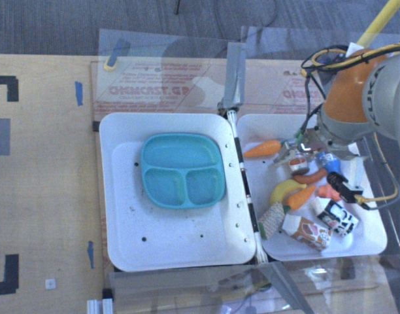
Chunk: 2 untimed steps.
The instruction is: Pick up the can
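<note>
Can lay in right bin, near its upper middle, right beneath gripper, beside blue item. Could not tell finger state, nor whether can sat between them. Orange carrot just left of gripper. Yellow banana, second carrot, small carton lower in same bin. Teal divided plate in left bin.

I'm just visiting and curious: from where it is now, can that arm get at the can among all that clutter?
Probably yes. The tool already hangs over the right bin, right above the can, though a carrot and other toys crowd close.
</note>
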{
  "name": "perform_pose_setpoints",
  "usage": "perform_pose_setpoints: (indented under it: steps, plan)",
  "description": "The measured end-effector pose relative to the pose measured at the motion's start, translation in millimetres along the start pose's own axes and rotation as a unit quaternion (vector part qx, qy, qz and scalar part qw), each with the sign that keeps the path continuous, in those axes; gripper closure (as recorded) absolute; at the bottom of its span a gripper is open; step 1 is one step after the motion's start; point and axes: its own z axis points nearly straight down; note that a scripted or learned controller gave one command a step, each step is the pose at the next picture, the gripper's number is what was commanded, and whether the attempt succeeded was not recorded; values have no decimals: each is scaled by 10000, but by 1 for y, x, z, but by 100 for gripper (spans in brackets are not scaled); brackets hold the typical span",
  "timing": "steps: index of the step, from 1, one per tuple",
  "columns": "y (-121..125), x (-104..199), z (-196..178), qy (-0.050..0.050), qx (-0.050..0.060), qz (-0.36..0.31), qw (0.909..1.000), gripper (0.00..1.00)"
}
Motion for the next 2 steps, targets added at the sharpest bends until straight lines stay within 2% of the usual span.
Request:
perform_pose_setpoints:
  steps: [1, 2]
  plan:
    - [1, -2, -12, -8, -29, 17, 10000, 100]
    - [38, 22, -118, -1, 25, 919, 9958, 100]
